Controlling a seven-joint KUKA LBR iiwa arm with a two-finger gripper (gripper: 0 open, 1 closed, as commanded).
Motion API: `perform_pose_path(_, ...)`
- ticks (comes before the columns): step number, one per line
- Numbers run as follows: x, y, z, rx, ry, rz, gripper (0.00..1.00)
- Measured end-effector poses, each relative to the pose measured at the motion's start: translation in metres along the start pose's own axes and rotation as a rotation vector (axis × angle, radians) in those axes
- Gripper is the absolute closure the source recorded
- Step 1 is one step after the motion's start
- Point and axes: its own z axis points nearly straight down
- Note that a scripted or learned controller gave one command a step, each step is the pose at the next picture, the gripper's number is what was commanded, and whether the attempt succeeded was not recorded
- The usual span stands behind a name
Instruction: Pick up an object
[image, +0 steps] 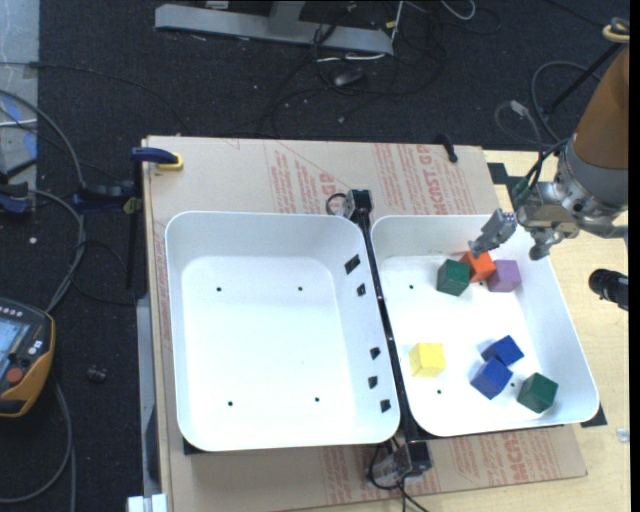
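Over the right bin (575, 340), I see the gripper (520, 235) spread wide, grasping nothing. Below it sit 6 cubes; the orange cube (482, 265) is nearest.

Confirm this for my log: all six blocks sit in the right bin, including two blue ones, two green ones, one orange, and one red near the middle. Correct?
Not quite. The block near the middle of the right bin is yellow, not red, as the camera view shows. The rest stands: two blue blocks, two green, one orange.
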Motion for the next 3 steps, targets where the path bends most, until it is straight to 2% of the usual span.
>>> perform_pose_path(1, -0.059, -0.05, 0.116, 0.01, 0.001, 0.006, 0.0)
perform_pose_path(2, -0.073, -0.008, 0.197, 0.005, 0.002, 0.0, 0.0)
perform_pose_path(3, -0.064, 0.053, 0.194, 0.0, 0.0, -0.002, 0.0)
